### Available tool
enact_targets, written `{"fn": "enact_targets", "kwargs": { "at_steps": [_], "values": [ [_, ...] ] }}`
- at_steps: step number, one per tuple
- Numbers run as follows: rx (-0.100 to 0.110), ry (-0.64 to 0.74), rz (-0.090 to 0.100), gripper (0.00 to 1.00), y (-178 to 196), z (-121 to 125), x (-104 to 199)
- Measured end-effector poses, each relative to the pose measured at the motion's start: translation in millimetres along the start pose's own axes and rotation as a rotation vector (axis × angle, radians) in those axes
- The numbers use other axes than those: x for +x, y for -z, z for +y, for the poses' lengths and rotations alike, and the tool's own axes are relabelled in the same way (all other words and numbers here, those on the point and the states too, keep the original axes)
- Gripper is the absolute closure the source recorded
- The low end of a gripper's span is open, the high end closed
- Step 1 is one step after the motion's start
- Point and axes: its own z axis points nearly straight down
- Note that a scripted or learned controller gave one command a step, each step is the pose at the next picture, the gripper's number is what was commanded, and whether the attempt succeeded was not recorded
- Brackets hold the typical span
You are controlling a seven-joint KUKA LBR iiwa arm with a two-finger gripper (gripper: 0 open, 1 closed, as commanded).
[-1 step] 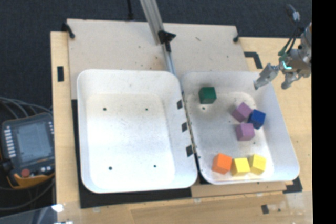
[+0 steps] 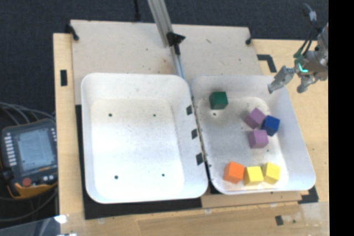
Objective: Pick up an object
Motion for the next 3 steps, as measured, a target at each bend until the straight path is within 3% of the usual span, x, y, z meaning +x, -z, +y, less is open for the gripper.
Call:
{"fn": "enact_targets", "kwargs": {
  "at_steps": [3],
  "values": [
    [0.004,0.0,0.001,0.0,-139,9,9]
  ]
}}
